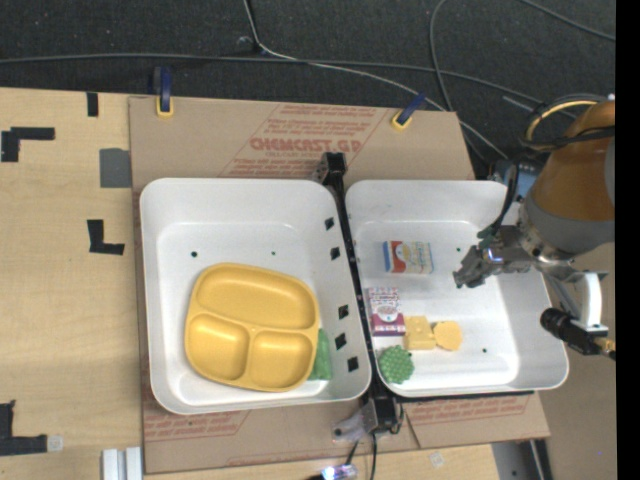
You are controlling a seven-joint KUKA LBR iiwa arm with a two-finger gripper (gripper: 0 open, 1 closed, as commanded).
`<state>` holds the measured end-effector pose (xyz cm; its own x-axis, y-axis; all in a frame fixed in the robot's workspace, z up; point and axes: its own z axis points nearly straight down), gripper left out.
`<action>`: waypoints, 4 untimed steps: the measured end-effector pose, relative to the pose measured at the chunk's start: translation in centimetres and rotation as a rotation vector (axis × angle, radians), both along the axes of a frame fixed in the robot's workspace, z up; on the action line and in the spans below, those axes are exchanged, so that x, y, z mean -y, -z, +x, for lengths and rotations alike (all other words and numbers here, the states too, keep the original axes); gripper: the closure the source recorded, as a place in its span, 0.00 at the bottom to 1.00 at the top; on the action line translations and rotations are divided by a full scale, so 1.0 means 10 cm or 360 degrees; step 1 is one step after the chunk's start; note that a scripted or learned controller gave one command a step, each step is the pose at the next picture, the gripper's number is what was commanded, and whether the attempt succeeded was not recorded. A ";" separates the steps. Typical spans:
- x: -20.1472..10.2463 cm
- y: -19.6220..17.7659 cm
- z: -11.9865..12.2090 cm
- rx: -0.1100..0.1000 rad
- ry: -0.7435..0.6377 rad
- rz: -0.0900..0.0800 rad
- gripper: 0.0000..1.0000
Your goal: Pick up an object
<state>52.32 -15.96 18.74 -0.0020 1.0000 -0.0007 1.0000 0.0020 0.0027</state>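
- The dark two-finger gripper (472,274) hovered over the right shallow white plastic bin (530,368); its opening could not be told.
- Below-left lay a small printed carton (407,257), a yellow cheese-like wedge (432,335) and a knobbly green ball (396,365).
- A glossy yellow three-compartment tray (251,325) sat in the left bin (165,228).

Two shallow white plastic bins (165,218) look smooth with a soft sheen, resting on a matt brown cardboard sheet (300,138) printed in red. The yellow divided plastic tray (250,325) is smooth and faintly glossy. The small printed paper carton (407,257) looks matt, and the green round knobbly piece (397,365) has a rough, bumpy surface
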 end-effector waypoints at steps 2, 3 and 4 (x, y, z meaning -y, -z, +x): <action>-0.54 -0.52 0.14 -0.0003 -0.0008 0.0003 1.00; -1.06 -0.39 0.23 -0.0008 -0.0005 0.0001 1.00; -1.58 -0.27 0.42 -0.0008 -0.0007 0.0002 1.00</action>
<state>56.47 -0.12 21.47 -0.0063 1.0000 0.0006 1.0000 0.0063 -0.0021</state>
